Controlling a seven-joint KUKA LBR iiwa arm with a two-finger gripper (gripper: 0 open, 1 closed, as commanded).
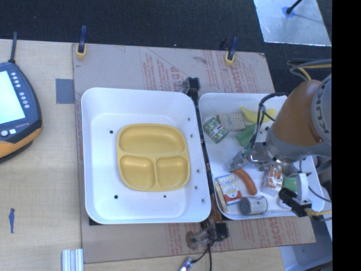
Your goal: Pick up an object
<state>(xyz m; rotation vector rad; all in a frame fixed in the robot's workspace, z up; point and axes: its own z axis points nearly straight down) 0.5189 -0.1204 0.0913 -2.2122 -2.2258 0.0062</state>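
The bench [39, 191] was a pale wooden surface overlaid with a cardboard sheet [169, 66] printed with repeated red lettering too small to read, and beyond its far edge lay dark flooring.

Nearest the camera, at the front of the right bin [223, 103], a grey cylindrical can [252, 205] lay on its side, just beside a small carton [228, 187] with a red-and-white label whose writing could not be made out. An orange sausage-shaped piece [246, 180] lay tilted between the carton and a small orange-and-white packet [272, 179].

The claw [243, 160] hung low over the middle of this bin, close above the sausage-shaped piece; whether its fingers were open or closed could not be told, and nothing could be seen held by it. The arm [299, 123], grey with an orange band, entered from the right.

Farther back in the same bin lay a green-and-white packet [215, 128], a green item [246, 134] and a yellow item [251, 116].

The left bin [96, 151] held a yellow three-compartment tray [152, 156] at its centre.

At the far left, a handheld control pendant [17, 109] with a lit screen rested on the bench. Two blue-handled clamps [82, 44] gripped the far edge of the cardboard.
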